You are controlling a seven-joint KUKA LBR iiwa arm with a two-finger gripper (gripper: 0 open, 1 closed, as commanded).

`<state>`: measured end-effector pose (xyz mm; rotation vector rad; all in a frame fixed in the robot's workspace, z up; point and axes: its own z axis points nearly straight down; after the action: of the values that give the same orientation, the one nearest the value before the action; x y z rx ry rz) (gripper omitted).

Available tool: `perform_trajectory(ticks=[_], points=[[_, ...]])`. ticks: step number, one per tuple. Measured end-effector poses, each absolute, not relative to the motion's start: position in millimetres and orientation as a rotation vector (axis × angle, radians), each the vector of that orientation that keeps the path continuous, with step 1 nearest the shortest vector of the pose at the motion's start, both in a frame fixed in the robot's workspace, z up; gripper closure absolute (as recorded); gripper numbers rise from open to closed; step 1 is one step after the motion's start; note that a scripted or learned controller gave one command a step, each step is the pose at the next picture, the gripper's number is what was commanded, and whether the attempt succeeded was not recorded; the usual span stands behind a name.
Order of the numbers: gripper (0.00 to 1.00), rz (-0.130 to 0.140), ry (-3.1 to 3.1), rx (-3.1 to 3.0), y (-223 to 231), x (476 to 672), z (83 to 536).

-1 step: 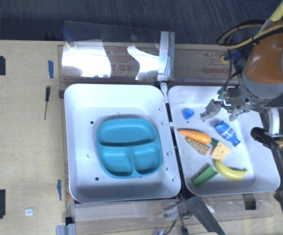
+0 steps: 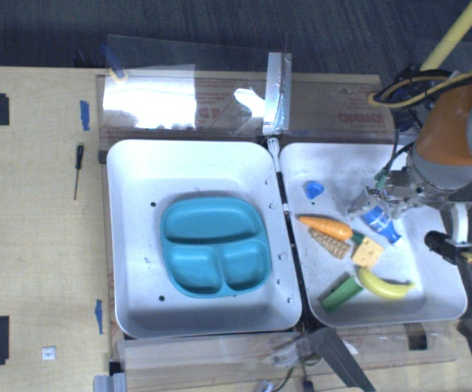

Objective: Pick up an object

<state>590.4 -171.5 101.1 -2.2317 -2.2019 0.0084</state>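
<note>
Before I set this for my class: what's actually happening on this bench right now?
A robot arm reaches in from the right, its gripper low over the right bin, right at a small blue-and-white object. Whether it grips it is unclear. Nearby lie a carrot, a banana, a green piece and a small blue item. The left bin holds a teal divided tray.

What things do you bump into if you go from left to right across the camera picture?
Screwdriver on the bench → blue divided tray in the left bin → small blue piece → carrot → yellow cheese wedge → banana → gripper and arm.
</note>
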Motion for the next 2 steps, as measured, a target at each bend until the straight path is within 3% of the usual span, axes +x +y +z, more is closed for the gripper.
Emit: perform_trajectory(ticks=[1,2], points=[[0.00,-0.004,-2.242,-2.204,-174.4,579.6,86.8],[1.00,-0.009,-2.245,-2.210,-175.0,581.4,98.9]])
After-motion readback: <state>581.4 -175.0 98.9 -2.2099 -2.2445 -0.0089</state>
